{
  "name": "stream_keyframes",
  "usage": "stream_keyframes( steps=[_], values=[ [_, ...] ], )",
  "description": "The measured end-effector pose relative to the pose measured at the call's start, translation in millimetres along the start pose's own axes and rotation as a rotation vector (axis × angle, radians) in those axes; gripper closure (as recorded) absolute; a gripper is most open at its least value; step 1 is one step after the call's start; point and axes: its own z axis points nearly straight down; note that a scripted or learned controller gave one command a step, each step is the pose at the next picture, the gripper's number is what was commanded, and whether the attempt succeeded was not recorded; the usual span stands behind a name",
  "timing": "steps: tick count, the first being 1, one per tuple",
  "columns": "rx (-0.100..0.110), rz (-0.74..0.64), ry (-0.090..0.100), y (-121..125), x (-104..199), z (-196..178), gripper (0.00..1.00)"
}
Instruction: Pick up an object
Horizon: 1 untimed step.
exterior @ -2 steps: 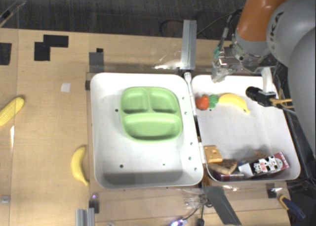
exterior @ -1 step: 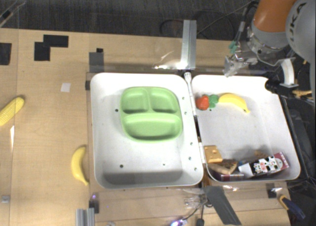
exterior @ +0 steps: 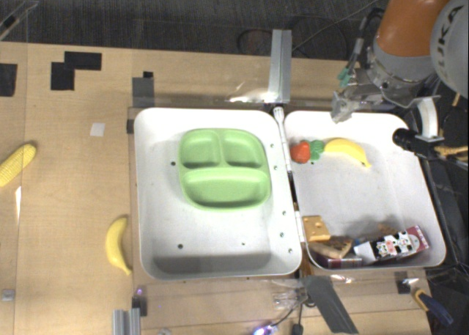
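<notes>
In the right bin point(exterior: 381, 201) a yellow banana point(exterior: 347, 151) lies near the back, beside a red strawberry with a green top point(exterior: 304, 152). Along the bin's front edge sit a tan cracker-like piece point(exterior: 315, 229), a brown item point(exterior: 333, 246) and a red and black packet point(exterior: 393, 245). My gripper point(exterior: 344, 108) hangs over the back rim of the right bin, above and just behind the banana, with nothing seen between its fingers. The grey arm with its orange band point(exterior: 421, 11) reaches in from the upper right.
The left bin point(exterior: 157, 245) holds a green divided plate point(exterior: 222, 166). On the bench left of the bins lie a banana point(exterior: 117, 244) and a corn cob point(exterior: 16, 165). A metal post point(exterior: 281, 66) stands behind the bins' divide.
</notes>
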Motion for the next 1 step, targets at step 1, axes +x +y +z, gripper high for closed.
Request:
stream_keyframes(
  steps=[1],
  values=[
    [0.0, 0.0, 0.0, 0.0, 0.0, 0.1, 0.0]
  ],
)
